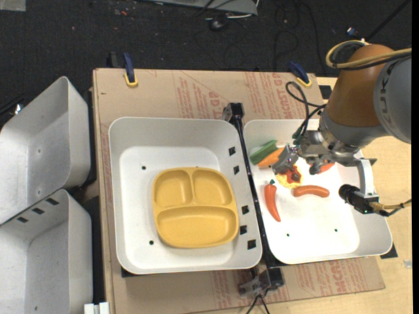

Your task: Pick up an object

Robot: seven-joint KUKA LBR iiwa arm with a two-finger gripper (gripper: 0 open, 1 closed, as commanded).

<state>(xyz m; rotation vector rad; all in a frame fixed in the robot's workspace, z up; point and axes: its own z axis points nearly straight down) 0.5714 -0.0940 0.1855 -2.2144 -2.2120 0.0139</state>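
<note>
Toy food lies in the right bin [327,241]: a green pepper [263,151] near the back left, a red chili [272,201] at the left, an orange-red sausage [310,191] in the middle, and a small yellow and red piece [289,176] between them. My gripper [288,161] hangs low over the back left of this bin, right above the yellow and red piece and beside the green pepper. The wrist covers part of the pile under it. An orange bit shows by the fingers, and I cannot tell whether it is held.
The left bin [131,175] holds a yellow divided plate [195,207]. A black divider [247,175] runs between the bins. The front half of the right bin is bare white floor. Two spare white bins [39,175] stand off the bench at the left.
</note>
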